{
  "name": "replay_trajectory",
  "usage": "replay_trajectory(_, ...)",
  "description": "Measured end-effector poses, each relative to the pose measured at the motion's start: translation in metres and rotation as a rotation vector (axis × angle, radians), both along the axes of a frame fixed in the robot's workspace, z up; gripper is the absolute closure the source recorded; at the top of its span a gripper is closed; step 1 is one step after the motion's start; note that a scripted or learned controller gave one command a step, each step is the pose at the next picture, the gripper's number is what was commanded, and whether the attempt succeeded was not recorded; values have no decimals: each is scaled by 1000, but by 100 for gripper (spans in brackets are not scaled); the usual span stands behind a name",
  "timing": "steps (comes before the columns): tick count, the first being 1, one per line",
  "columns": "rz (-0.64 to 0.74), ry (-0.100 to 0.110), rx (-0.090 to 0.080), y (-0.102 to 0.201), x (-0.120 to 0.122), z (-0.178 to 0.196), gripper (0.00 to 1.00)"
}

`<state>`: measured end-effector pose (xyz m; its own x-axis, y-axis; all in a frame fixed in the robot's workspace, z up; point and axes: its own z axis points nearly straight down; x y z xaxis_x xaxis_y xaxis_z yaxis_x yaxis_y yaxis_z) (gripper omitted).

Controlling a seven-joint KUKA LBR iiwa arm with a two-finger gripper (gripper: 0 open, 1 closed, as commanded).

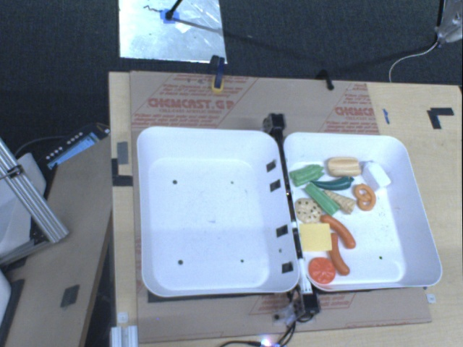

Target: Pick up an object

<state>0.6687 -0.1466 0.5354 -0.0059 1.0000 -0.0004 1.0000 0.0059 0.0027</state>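
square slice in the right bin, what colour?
Yellow. The square slice lies by the right bin's left wall; camera view shows it plainly.

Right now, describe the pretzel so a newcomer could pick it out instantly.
Of the two white bins, take the right bin, where the toy food is piled. Look to the far right side of the pile, just below the white block. The pretzel is the small orange-brown looped piece with holes through it; its neighbours are all solid shapes.
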Motion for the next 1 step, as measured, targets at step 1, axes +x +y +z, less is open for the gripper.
replay_trajectory(1,-9,1,-2,-64,-1,-5,100)
